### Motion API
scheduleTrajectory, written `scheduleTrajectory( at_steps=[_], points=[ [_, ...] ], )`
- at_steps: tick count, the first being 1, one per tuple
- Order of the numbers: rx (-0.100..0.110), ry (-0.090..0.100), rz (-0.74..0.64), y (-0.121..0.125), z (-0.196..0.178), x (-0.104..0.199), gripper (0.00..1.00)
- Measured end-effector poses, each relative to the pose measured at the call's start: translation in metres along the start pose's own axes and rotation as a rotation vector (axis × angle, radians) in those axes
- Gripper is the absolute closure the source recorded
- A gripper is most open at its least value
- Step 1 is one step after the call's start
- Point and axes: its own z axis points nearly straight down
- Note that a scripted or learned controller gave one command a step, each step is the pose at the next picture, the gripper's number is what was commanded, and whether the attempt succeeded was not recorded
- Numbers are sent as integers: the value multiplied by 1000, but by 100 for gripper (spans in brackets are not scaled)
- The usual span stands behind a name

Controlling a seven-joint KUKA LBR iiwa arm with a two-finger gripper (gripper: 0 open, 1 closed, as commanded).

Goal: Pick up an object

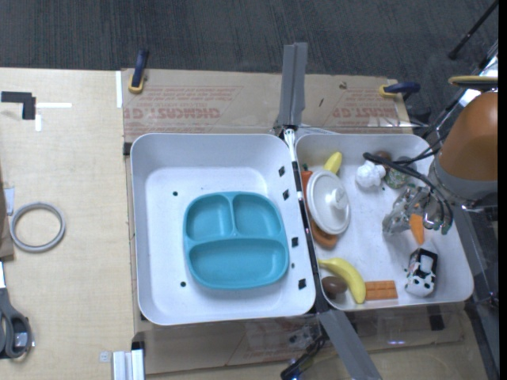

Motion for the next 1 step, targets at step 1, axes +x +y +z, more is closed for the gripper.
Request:
scheduleTrajectory(
  at_steps=[1],
  points=[
    [0, 0, 0, 0, 0, 0, 0]
  ],
)
